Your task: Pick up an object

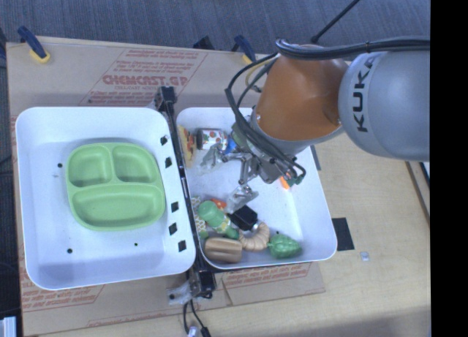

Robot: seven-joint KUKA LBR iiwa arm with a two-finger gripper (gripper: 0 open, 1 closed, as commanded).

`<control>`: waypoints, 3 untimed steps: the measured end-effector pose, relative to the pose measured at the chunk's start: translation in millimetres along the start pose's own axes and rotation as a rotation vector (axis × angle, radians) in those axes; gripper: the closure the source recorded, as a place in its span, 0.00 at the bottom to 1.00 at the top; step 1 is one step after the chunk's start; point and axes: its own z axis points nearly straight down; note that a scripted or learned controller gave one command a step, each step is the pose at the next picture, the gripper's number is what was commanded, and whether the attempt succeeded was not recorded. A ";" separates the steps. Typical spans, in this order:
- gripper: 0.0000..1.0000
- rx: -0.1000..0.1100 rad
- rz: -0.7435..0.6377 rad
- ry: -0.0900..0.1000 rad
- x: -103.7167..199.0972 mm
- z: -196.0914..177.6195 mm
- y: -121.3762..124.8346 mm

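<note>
Currently: the grey arm (380,101) reaches in from the right. Its orange band (296,98), smooth and domed, hangs over the upper half of the right bin (313,211). The gripper (243,184) sits below the band, a cluster of bare metal links over the bin's middle, pointing down at the bin floor. Whether it is spread or closed cannot be told from this angle.

Candidate objects all lie in the right bin.
- Lower edge, left to right: a brown loaf-shaped piece (223,249), oblong and smooth; a tan curved piece (257,237), ridged like a pastry, just beside the loaf; and a green crinkled piece (284,245), leafy in outline.
- Just above the loaf: a green rounded toy (211,213), glossy and lumpy.
- Upper left corner: a small printed packet (210,138) in red and white, with a yellow strip (189,147) beside it along the wall.

The gripper stands between the corner pair and the lower cluster.

The left bin (29,211) is white, shallow and round-cornered, like the right one. A green plate (113,186) lies flat in it: matte plastic, rounded rectangle, three compartments, two small above one long.

Both bins rest on a cardboard sheet (88,72) with red print. Blue clamps (33,43) grip the sheet's far edge.
</note>
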 end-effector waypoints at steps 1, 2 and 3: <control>0.00 -0.001 0.079 0.002 -35.4 72.5 -91.9; 0.00 -0.007 0.213 0.016 -62.3 94.9 -74.7; 0.00 -0.019 0.185 0.042 -70.5 97.7 -89.4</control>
